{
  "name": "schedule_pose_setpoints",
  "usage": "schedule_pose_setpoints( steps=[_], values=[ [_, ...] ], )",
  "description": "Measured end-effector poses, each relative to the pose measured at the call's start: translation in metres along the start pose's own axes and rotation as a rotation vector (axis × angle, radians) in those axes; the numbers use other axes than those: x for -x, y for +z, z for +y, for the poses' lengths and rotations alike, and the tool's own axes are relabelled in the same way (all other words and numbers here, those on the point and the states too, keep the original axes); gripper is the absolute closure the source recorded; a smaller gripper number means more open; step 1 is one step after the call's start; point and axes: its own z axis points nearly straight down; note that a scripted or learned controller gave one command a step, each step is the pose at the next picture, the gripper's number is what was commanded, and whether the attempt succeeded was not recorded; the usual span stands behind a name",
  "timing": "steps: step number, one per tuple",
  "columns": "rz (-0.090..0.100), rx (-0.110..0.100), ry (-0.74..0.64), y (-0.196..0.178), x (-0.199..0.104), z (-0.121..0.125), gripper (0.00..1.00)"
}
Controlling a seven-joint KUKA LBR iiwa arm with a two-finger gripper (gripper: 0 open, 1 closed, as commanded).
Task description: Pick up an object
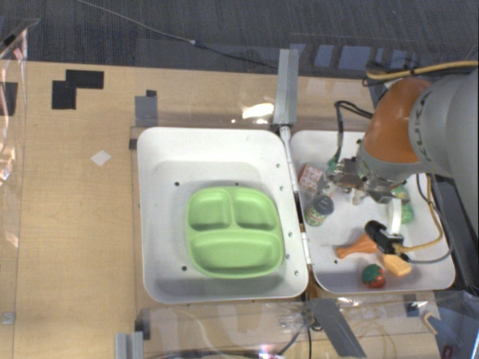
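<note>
Arm w/ orange band reached in from 3 o'clock; tool [352, 179] hung over right bin [441, 275], can't tell its state. Bottle [319, 208] lay just at its 7 o'clock, red ball [373, 276] at bin's 6 o'clock. Green tray [235, 231] sat in left bin [161, 200].

Right bin [449, 275]: red-green ball [373, 276], orange utensil [356, 247], small bottle [319, 209], patterned packet [310, 176].

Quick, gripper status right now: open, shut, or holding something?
Gripper: cannot be told; it sits low over the right bin, above the small items, and the wrist hides it.
</note>
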Motion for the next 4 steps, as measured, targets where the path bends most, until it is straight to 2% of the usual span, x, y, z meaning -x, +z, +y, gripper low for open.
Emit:
schedule_pose_setpoints(
  steps=[1,2,3,4],
  values=[
    [0.001,0.015,-0.002,0.004,0.019,-0.035,0.00],
    [0.001,0.015,-0.002,0.004,0.019,-0.035,0.00],
    [-0.002,0.016,0.050,0.003,0.063,-0.086,0.00],
    [0.004,0.013,0.064,0.004,0.066,-0.085,0.00]
  ],
)
